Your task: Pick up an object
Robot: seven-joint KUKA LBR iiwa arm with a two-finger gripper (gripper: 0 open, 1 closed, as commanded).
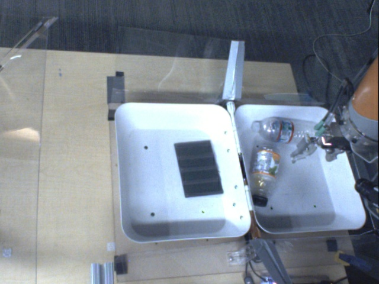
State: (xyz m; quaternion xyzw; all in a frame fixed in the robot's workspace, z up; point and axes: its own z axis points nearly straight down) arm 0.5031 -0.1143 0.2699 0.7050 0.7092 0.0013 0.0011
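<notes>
The gripper (303, 148) hangs over the right bin (331, 218), jaws spread apart and holding nothing. One bottle (274, 129) lies near at its ten o'clock; another bottle (263, 171) lies at its eight o'clock.

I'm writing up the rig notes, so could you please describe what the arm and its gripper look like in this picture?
The arm enters from the right: an orange band sits above a grey wrist section. The gripper is pale metallic grey, with slim light-coloured parts reaching over the right bin and a small green mark near its base. Dark cables run beside the wrist.
</notes>
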